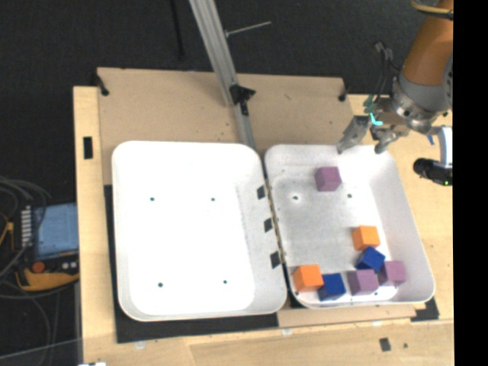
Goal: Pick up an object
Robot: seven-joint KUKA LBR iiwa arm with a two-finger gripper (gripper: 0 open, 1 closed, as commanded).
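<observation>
The gripper [364, 139] hovers over the right bin's [408, 204] far rim, fingers spread apart and holding nothing. A purple cube [328, 178] lies nearby, below it.

Bench [191, 109] with two white bins [191, 227]

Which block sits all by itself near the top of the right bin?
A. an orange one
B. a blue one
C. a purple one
C: the purple block lies alone in the upper part of the right bin, while the other blocks crowd its lower corner.
</observation>
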